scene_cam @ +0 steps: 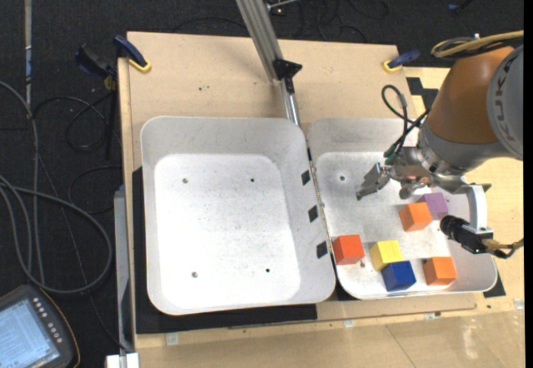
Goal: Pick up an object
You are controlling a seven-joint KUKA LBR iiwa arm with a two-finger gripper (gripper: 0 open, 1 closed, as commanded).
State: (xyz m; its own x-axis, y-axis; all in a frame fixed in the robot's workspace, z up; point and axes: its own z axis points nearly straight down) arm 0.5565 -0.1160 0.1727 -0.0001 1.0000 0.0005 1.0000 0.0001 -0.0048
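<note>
The right bin holds 6 blocks: 3 orange ones, 1 yellow, 1 blue and 1 purple. The arm reaches in from the right, bent down over this bin's upper half. Its gripper hangs above bare floor, nothing between its fingers, their spread impossible to tell; the blocks lie below and right of it. The left bin sits alongside.
</note>
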